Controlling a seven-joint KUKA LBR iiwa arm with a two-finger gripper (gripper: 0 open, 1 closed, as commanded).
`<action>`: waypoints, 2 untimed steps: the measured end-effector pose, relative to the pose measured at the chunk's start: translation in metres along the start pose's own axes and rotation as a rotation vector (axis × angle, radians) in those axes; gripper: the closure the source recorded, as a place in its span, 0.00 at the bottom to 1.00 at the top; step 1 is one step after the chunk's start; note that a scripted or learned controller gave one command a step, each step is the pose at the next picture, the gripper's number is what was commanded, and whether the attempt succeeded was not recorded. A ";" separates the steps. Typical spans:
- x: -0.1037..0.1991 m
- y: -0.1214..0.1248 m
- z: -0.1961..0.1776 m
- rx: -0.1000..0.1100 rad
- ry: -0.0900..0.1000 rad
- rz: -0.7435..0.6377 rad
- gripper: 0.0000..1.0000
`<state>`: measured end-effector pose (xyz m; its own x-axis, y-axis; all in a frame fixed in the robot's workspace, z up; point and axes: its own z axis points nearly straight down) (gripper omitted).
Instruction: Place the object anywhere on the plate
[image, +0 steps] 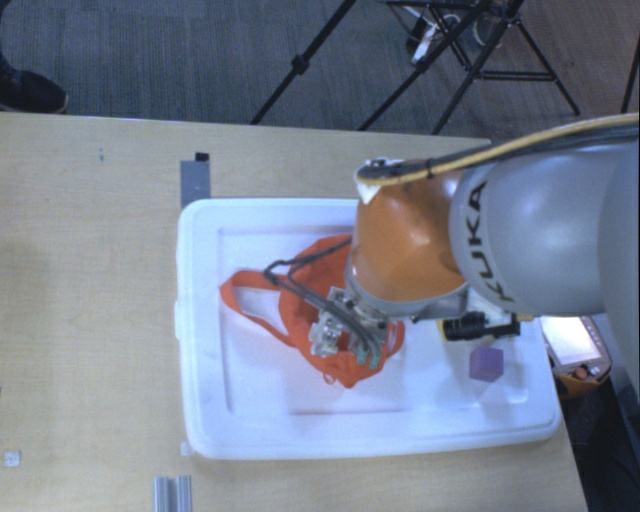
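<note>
An orange plate (262, 296) lies in the middle of the white bin (200, 330), with its right half hidden under my arm. My gripper (345, 340) hangs low over the plate's near right part, and its metal parts and cables show against the orange. A small purple block (486, 363) sits on the bin floor to the right of the plate, apart from it and from the gripper. Nothing can be made out inside the gripper from this angle.
The arm's grey body and orange band (410, 250) cover the bin's right rear part. A grey bracket (196, 178) stands on the bench behind the bin's left corner. Tripod legs (470, 60) stand on the floor beyond the bench.
</note>
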<state>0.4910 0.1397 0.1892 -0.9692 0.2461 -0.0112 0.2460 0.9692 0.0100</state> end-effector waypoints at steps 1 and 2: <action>0.026 0.088 0.000 0.005 0.005 0.238 1.00; -0.044 0.073 -0.008 0.005 0.004 0.172 1.00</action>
<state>0.5517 0.1994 0.1984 -0.9127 0.4085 -0.0061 0.4084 0.9128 0.0065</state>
